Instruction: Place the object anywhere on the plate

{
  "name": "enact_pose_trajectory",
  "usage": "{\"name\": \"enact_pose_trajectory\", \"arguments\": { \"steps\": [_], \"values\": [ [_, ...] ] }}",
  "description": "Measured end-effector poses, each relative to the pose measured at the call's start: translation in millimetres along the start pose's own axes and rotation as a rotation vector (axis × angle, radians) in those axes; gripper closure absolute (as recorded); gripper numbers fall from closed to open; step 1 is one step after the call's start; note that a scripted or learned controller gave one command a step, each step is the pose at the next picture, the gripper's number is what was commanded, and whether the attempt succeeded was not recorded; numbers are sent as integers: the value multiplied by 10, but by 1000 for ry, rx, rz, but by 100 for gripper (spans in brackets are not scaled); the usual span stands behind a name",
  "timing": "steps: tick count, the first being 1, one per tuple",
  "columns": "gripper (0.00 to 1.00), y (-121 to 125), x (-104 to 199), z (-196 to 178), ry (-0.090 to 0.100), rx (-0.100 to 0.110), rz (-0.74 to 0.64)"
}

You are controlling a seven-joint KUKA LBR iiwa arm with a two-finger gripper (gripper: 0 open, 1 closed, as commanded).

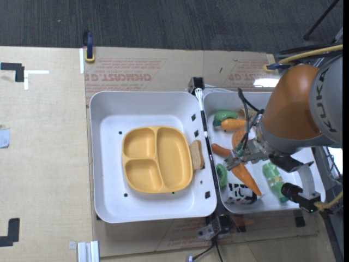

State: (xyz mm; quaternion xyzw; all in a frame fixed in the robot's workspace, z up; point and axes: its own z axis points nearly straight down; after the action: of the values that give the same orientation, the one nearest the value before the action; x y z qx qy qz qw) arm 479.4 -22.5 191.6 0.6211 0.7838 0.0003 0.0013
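A yellow three-compartment plate (157, 159) lies in the middle of the left bin (103, 146). A tan slice of toy bread (197, 154) rests against the plate's right rim. My gripper (238, 160) is low in the right bin (305, 201), over the upper end of an orange carrot (248, 180) that points down and right. The wrist hides where the gripper meets the carrot. Another orange carrot (221, 149) lies just left of the gripper.
The right bin also holds an orange piece (233, 124) beside a green one (222, 115) at the top. A green piece (221, 174) sits at the left wall, a green bottle shape (274, 179) at the right, and a black-and-white item (238, 191) at the bottom.
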Motion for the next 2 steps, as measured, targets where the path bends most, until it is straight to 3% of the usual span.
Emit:
{"name": "enact_pose_trajectory", "arguments": {
  "steps": [1,2],
  "values": [
    [100,433,771,7,0,2,-156],
    [100,1507,1403,-616,-1,0,-514]
  ]
}}
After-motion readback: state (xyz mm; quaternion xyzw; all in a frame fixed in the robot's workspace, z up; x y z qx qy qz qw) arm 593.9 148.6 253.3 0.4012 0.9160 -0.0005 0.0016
